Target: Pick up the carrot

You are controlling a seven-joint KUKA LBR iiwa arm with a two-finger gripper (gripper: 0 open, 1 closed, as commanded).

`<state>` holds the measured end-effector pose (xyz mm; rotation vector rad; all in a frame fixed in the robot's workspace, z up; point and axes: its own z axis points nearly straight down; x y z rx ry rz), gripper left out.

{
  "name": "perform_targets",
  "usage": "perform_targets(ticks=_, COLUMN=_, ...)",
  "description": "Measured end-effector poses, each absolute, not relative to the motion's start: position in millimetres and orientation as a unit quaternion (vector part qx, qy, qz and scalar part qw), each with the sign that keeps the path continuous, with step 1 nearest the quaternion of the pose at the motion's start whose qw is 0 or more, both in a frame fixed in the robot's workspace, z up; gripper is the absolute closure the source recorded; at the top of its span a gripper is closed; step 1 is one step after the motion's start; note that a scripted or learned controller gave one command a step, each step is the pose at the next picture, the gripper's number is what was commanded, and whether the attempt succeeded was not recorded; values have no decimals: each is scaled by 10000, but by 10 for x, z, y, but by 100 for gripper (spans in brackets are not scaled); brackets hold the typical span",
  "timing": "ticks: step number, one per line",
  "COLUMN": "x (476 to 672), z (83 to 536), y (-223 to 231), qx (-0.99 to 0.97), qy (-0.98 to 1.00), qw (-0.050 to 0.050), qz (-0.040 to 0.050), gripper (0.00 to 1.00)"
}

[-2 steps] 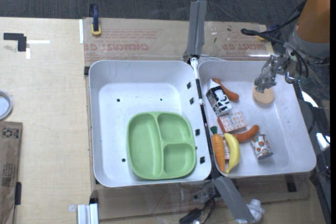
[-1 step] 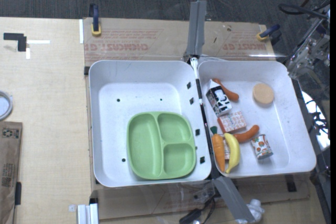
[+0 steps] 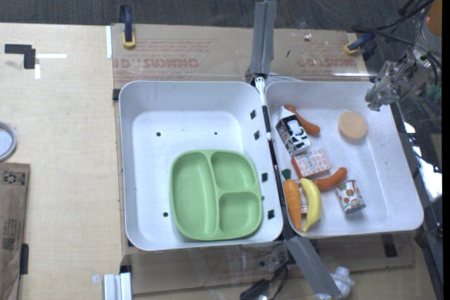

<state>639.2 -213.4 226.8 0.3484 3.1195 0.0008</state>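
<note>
The gripper (image 3: 385,86) hangs at the far right corner of the right bin (image 3: 394,221), just above its rim, and from here it is a tangle of grey metal; I cannot tell how it is set, and nothing shows in it. It is well apart from the carrot (image 3: 292,202), which lies at the opposite end of the right bin, in the near left corner, close against the wall that divides the two bins.

Working outward from the gripper across the right bin: a round tan bun (image 3: 353,126) sits nearest it, then a black and white carton (image 3: 292,134) with a small orange sausage (image 3: 303,121) just behind it, a pink patterned packet (image 3: 311,163), a second sausage (image 3: 330,178), and a small can (image 3: 351,197) lying tilted. A banana (image 3: 311,202) lies touching the carrot on its right side. In the left bin (image 3: 140,123) rests a green divided plate (image 3: 216,194).

The carrot looks like a toy: probably light, stiff and smooth, so likely a bit slippery under metal fingers. It lies lengthwise, running from near to far, tapering toward the near end. My judgement is that the thicker upper half is the place to grasp, across its width; the banana and the bin wall crowd both sides, so finger room is tight and the banana may get nudged or caught.
</note>
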Motion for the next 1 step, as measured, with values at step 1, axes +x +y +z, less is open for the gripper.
perform_targets(ticks=1, x=6395, z=2276, y=-2135, qx=1110, qy=9938, qw=20, qz=1, gripper=0)
